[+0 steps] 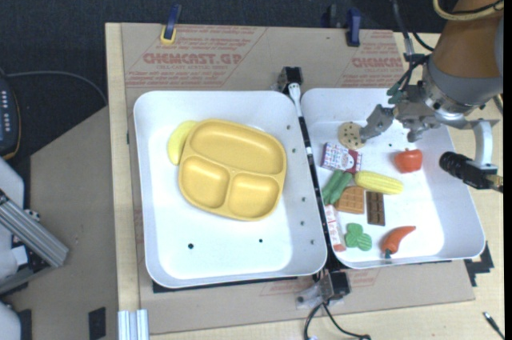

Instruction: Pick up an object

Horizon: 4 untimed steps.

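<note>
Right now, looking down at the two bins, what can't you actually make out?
- Yellow item in the left bin: mostly hidden under the yellow divided tray, camera view.
- Small packet: its print is too small to read.
- Gripper above the right bin: too small and blurred to judge.
- Arm: cut off by the right edge.

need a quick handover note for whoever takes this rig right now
Hand: open, holding nothing, hovering over the upper part of the right bin.
Right bin holds the toy food: cookie, tomato, corn, red chili, broccoli and a small carton.
Left bin: yellow divided tray.
Done: nothing picked up.
Left: lower onto one item, grip, lift.
</note>
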### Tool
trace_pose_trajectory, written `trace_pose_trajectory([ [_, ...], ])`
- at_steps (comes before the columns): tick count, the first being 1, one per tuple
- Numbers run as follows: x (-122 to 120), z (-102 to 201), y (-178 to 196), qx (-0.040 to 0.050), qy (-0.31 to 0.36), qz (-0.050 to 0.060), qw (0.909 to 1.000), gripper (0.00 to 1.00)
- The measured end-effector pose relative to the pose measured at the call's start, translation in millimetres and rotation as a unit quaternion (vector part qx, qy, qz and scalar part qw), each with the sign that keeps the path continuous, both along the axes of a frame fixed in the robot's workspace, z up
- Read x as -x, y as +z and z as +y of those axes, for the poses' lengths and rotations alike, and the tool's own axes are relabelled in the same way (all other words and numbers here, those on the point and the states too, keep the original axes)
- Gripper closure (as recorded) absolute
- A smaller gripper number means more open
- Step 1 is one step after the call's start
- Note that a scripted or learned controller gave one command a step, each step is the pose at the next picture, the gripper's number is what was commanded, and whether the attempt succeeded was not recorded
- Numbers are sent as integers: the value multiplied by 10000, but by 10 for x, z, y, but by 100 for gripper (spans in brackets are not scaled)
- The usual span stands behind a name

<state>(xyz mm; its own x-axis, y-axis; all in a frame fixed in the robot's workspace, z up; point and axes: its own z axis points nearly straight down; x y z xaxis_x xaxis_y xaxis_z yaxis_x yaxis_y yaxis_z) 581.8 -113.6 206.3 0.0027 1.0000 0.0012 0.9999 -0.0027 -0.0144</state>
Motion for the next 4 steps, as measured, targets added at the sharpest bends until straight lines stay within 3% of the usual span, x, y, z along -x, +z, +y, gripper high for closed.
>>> trace_pose_trajectory([
  [1,-27,4,86,5,14,-72,10000,0],
  [3,12,202,-1029,-3,14,-44,10000,0],
  [4,-12,209,-1175,-12,14,-79,10000,0],
])
